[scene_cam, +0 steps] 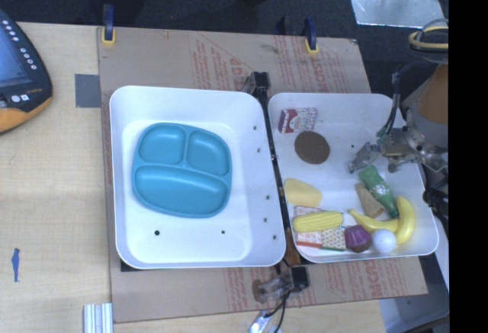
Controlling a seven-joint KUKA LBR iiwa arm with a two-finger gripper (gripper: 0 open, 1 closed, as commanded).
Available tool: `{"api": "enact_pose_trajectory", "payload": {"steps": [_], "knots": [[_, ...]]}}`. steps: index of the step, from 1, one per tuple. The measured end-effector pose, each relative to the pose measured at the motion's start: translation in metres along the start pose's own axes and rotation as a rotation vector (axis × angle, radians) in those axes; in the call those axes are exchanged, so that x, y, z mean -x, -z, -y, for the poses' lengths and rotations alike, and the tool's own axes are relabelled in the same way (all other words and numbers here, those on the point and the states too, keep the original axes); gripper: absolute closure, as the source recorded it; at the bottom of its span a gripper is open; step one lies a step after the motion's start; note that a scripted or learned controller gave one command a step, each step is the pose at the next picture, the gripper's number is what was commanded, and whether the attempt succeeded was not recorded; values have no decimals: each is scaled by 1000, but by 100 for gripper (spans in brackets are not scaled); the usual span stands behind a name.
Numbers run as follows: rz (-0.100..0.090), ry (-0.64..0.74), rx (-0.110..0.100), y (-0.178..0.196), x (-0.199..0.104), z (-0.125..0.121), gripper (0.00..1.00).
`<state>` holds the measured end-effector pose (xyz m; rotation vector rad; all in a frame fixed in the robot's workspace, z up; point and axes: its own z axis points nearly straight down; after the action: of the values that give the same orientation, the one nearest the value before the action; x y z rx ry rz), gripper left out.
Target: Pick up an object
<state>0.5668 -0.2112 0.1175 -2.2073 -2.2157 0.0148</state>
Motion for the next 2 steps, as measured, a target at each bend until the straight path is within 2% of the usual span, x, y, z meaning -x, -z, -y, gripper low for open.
{"api": "enact_pose_trajectory", "payload": {"steps": [1, 2], "knots": [[1, 0, 8, -28, -21, 22, 0], [3, 2, 12, -15, -19, 20, 100]]}}
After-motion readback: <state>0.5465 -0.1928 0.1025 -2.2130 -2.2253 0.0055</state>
